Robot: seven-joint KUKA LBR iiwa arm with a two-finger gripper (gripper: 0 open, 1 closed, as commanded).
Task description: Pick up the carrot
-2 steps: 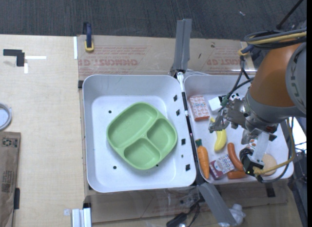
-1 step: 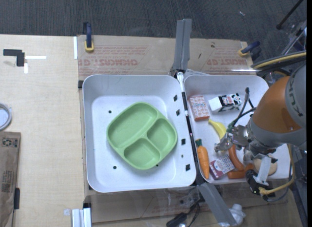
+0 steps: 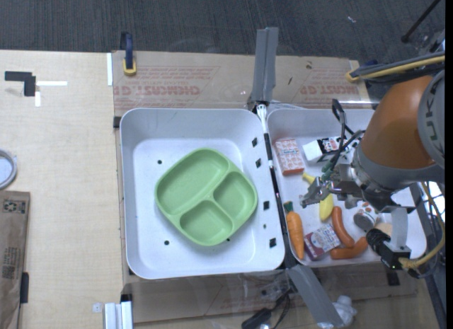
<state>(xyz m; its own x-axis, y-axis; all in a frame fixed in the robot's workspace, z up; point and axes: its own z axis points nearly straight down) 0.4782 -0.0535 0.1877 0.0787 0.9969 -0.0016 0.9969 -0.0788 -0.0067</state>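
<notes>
Your carrot [image 3: 294,231] lies in the right bin [image 3: 283,119], hard against its left wall near the front corner. Long axis runs front-to-back; green top at the far end, tip toward the near rim. Gripper [image 3: 316,194] hovers just right of and beyond the green top, w/ its fingers apart on nothing. Around it: a small red packet [image 3: 322,240] just right, sausages [image 3: 342,226] and a banana [image 3: 325,207] further right. The left bin [image 3: 134,179] has a green divided plate [image 3: 205,197].
</notes>
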